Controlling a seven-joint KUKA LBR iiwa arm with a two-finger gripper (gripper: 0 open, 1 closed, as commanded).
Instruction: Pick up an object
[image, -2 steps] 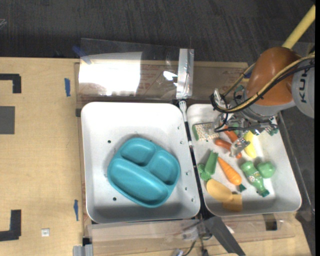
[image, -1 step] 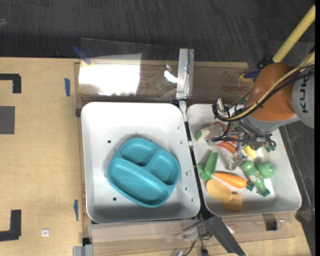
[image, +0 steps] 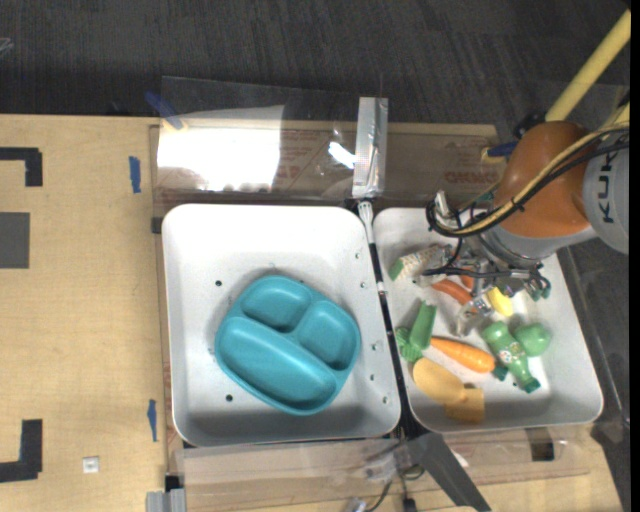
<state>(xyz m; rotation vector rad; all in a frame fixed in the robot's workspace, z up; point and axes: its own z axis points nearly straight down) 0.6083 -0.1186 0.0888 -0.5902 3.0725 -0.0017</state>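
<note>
Nearest the camera, at the front of the right bin (image: 585, 400), lies a tan, mustard-coloured piece (image: 447, 386) with a squarish end, and just behind it an orange carrot (image: 461, 353), long axis running roughly left to right, tip towards the divider between the bins. Around it sit a green stalk-like piece (image: 417, 330) leaning upright-ish to its left and a cluster of green toys (image: 518, 350) to its right (one looks like a small bottle, though I would not swear to it).

The pincer (image: 478, 283) hangs at the back half of that bin, under the orange band of the arm (image: 545, 180), tangled in cables; whether it is spread or closed I cannot tell, and nothing can be made out between its tips. A small orange-red item (image: 452, 291) and a yellow one (image: 500, 299) lie just beside it.

So the carrot, the likeliest target in my judgement, lies towards the camera from the pincer, near but not touching. A grasp would probably need to straddle its short width, across the left-right axis.

The left bin (image: 190, 300) carries a teal divided tray (image: 288, 342), well apart from all this.
</note>
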